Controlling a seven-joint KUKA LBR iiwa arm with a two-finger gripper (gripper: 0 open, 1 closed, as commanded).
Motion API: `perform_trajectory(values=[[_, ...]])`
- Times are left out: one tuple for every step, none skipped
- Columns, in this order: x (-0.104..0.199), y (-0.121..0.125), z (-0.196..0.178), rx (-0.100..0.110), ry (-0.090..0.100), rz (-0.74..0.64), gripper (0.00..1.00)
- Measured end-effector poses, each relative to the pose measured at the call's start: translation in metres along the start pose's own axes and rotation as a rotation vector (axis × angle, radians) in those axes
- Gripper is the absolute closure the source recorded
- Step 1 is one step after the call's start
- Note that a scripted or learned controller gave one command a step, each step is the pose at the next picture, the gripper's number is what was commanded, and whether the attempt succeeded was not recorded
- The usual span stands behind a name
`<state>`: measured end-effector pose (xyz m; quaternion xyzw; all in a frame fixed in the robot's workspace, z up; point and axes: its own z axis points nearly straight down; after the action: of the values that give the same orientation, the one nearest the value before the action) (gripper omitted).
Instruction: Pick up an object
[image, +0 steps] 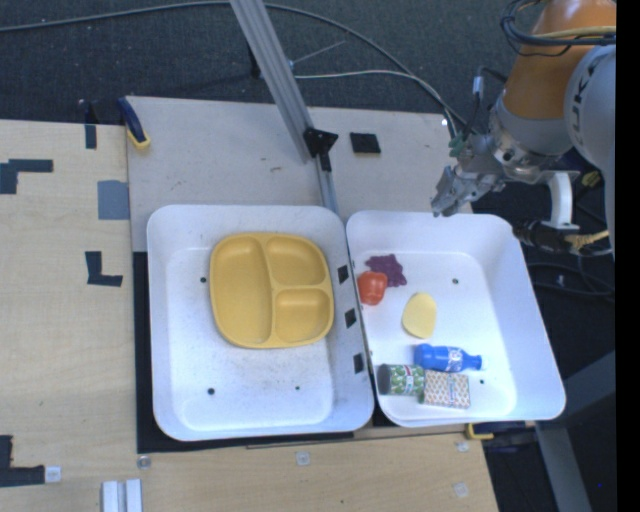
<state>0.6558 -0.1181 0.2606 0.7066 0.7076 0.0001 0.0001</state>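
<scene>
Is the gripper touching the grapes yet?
Apart. The camera view shows the gripper above the right bin's far rim, with bare white floor between it and the grapes.

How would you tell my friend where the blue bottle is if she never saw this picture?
Look at the right white bin, the one next to the bin with the yellow tray. Near its front edge, below the pale yellow piece, the blue bottle lies on its side. It is the only blue thing there, right above the patterned packet.
</scene>
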Motion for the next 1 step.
perform_trajectory(values=[[0.0441,-0.0159,0.0042,0.003,0.000,-0.003,1.00]])
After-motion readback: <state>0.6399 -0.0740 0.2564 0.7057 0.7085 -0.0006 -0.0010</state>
